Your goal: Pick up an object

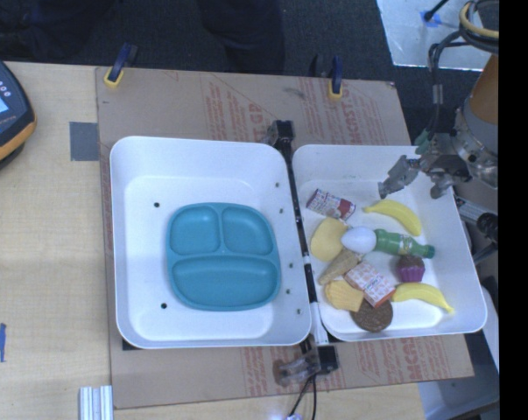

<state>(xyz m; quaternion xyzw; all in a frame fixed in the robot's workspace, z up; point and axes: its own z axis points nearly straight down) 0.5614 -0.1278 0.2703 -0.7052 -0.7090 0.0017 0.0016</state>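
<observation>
You are looking down at a pale wooden surface (pixel 45 261) with a brown cardboard sheet (pixel 211 112) clamped across its middle, dark floor along the top of the frame. Two shallow white bins sit side by side on the cardboard. The left bin (pixel 132 173), at centre frame, holds a teal divided plate (pixel 222 256) lying flat.

The right bin (pixel 456 313), right of centre, holds the pile of toy food you could pick from: a yellow banana (pixel 397 214) toward its upper part, a red and white packet (pixel 330 205) near its left wall, a white egg (pixel 360 239), a green bottle (pixel 402 244) lying on its side just right of the egg, a second banana (pixel 424 297) at lower right, and a brown round cookie (pixel 371 316) at the bottom (several pieces touch or overlap).

The end effector (pixel 419 178) hangs over the upper right part of the right bin, above and just right of the first banana. Its two grey fingers are spread apart, with nothing between them.

A yellow and black handheld device (pixel 1 112) lies at the far left edge.
</observation>
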